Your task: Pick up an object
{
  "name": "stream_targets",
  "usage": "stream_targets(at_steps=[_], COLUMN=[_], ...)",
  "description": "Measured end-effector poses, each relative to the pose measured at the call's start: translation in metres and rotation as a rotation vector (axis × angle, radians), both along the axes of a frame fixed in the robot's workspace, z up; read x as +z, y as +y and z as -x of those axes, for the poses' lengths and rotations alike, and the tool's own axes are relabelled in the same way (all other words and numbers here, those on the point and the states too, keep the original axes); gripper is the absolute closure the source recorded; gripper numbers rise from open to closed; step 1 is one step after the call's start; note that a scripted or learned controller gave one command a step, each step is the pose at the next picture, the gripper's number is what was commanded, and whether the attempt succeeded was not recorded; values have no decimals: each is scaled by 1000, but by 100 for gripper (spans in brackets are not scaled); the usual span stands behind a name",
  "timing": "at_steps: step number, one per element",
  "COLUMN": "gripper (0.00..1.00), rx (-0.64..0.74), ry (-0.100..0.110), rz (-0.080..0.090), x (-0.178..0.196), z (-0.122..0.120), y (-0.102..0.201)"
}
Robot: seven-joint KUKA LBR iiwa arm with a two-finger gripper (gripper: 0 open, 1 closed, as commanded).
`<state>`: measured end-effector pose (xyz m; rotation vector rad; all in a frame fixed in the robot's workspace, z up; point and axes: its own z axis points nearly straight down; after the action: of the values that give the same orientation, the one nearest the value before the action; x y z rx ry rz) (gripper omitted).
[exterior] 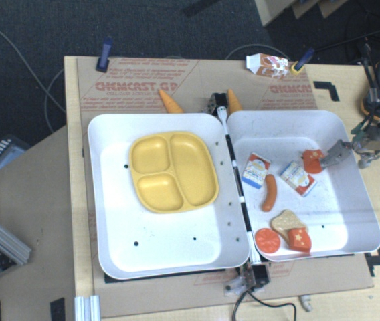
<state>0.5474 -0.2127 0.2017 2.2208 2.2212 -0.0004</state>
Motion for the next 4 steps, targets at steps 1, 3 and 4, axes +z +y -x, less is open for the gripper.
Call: stream_targets(at_steps=[1, 3, 4], gripper=[0, 0, 0], rx=[1, -1, -1], ry=[3, 3, 2], rz=[-2, -1, -2], x=[-106, -118, -117], z=[-24, 35, 69], y=[54, 110, 103])
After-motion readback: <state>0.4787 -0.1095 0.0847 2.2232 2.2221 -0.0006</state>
